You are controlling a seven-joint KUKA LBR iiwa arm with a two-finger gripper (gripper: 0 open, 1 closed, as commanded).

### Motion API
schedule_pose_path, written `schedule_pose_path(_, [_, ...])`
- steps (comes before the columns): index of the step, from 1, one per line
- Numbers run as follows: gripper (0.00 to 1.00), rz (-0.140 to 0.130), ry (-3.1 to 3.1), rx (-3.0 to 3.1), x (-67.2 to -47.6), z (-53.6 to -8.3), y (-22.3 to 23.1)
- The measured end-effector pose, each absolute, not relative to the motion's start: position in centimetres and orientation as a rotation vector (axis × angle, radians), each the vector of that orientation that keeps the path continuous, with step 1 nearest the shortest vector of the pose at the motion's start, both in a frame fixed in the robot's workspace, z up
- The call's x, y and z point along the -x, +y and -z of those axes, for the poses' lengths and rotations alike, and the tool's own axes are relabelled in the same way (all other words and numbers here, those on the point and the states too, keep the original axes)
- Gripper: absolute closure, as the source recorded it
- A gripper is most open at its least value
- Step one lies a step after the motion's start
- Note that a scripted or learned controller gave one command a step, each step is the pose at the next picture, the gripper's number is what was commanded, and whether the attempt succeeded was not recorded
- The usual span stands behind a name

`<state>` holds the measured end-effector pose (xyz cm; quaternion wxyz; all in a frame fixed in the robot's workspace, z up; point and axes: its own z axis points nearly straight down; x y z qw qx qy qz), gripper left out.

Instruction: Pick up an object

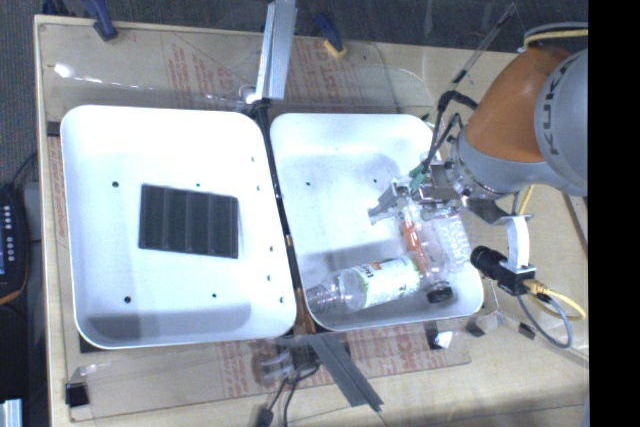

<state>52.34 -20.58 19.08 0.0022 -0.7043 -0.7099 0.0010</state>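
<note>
The left bin [100, 155] is being occupied by a dark ridged panel [189, 220]. In the right bin [330, 145], toward five o'clock, a clear bottle [365, 285] is lying, long axis eight-to-two, cap seemingly at eight. Above it, the gripper [420, 200] is being hung; its jaw state cannot be told.

Grey arm [530, 130] over right bin [330, 140], clear bottle [365, 285] lying inside, dark ribbed pad [189, 220] in left bin [100, 175]

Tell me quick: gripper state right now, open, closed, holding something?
gripper: cannot be told from this view; it sits low in the right bin, just above the orange-marked clear item.
</note>
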Motion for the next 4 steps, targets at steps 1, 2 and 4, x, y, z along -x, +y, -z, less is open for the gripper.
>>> schedule_pose_path(1, [0.00, -0.001, -2.266, 2.171, -49.6, -20.1, -21.0])
schedule_pose_path(2, [0.00, -0.002, -2.282, 2.153, -47.9, -21.4, -19.0])
schedule_pose_path(4, [0.00, 0.001, -2.238, 2.205, -47.7, -19.2, -20.4])
